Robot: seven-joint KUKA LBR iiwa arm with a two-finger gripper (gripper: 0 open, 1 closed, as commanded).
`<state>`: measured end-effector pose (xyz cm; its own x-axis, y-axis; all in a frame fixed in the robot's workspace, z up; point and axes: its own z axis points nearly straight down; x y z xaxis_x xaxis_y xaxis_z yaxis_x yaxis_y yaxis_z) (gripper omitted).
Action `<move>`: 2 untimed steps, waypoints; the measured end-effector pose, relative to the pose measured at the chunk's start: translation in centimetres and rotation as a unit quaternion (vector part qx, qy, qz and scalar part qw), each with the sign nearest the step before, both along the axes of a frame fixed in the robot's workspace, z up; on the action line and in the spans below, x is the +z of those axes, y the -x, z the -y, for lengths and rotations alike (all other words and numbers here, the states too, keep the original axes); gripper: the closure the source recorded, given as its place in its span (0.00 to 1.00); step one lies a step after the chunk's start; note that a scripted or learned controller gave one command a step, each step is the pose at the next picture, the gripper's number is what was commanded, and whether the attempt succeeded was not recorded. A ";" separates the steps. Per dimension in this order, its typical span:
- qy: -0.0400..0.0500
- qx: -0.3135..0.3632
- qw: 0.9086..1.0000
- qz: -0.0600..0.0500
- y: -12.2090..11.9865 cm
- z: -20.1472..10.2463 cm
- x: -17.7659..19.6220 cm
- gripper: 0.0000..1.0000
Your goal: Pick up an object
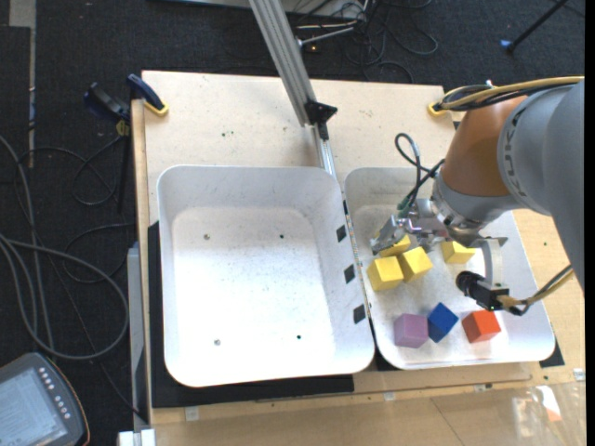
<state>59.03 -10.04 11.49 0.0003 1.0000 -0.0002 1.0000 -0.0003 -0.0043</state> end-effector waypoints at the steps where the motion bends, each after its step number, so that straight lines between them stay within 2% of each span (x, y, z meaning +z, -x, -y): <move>1: 0.001 0.000 1.000 0.003 -0.1 0.0 -1.9 0.00; 2: 0.001 0.000 1.000 0.004 -0.1 0.0 -0.9 1.00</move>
